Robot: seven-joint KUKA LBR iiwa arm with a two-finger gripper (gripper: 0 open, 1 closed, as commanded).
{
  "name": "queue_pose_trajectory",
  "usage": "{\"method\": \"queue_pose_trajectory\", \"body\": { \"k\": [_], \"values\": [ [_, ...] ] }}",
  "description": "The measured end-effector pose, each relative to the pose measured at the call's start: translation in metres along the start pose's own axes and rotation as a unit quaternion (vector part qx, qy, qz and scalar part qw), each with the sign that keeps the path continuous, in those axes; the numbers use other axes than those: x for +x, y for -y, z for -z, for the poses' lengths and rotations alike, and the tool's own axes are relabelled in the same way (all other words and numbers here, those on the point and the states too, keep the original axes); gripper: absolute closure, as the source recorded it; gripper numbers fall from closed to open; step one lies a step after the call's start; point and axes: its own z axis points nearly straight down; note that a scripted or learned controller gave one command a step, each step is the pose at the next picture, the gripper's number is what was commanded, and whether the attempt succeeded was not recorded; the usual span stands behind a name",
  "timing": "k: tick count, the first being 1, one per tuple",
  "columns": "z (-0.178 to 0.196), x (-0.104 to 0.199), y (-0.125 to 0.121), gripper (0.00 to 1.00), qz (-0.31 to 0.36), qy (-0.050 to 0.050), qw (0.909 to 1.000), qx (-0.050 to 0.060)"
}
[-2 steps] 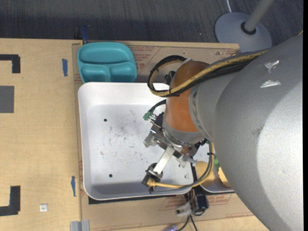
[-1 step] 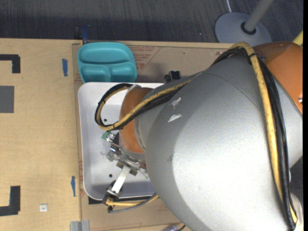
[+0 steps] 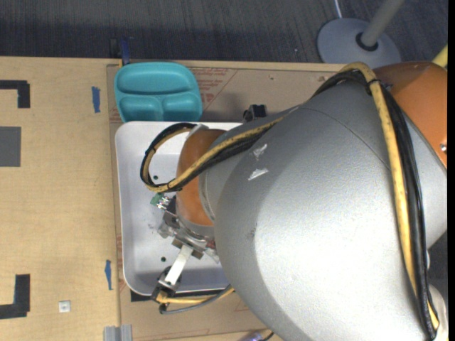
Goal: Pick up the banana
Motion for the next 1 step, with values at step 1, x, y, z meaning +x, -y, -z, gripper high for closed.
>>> {"method": "queue_pose_trajectory", "body": {
  "k": [1],
  "values": [
    [0.0106, 0.0018, -0.0002, 1.0, 0.001, -0.002, 1.0, -0.001]
  ]
}}
